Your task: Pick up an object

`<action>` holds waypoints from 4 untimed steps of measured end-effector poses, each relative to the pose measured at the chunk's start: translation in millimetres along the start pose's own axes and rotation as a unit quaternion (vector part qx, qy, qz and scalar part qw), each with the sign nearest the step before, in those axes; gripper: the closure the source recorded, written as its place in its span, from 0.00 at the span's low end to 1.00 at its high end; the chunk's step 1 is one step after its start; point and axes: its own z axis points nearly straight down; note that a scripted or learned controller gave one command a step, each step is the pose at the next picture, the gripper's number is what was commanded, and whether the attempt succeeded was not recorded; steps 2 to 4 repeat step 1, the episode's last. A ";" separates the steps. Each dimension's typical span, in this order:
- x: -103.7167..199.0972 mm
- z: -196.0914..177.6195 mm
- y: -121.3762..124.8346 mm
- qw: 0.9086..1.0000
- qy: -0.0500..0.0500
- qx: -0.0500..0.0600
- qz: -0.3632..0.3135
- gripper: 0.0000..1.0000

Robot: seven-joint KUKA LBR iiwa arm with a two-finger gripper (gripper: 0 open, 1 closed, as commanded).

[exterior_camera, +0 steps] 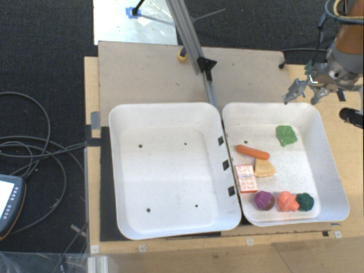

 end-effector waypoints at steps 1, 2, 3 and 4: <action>0.2 -3.4 0.9 1.000 -0.001 -0.002 -0.001 0.00; 0.2 -3.4 0.9 1.000 -0.001 -0.002 -0.001 0.00; 0.2 -3.4 0.9 1.000 -0.001 -0.002 -0.001 0.00; 0.2 -3.4 0.9 1.000 -0.001 -0.002 -0.001 0.00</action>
